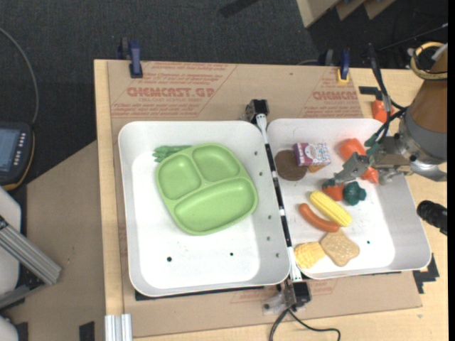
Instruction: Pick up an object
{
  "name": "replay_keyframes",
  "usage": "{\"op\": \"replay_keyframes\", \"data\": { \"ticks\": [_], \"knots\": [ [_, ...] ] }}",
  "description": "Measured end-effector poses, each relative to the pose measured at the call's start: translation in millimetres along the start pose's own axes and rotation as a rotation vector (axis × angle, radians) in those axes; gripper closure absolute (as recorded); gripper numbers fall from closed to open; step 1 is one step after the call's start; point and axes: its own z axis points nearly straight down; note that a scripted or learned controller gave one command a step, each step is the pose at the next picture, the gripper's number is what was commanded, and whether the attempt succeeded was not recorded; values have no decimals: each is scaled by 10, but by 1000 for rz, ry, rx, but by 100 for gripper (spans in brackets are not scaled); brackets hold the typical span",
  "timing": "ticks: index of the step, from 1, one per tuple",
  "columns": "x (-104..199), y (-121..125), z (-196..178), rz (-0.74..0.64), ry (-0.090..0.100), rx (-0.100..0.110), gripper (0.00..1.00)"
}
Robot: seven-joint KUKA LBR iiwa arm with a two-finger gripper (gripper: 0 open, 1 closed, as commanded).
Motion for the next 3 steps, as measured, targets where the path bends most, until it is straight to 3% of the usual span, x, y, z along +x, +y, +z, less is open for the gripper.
{"op": "replay_keyframes", "data": {
  "ticks": [1,2,3],
  "knots": [
    [69,179,1595,0,2,9,0],
    [54,198,1407,2,-1,-3,100],
    [1028,587,589,-12,3,-12,100]
  ]
}}
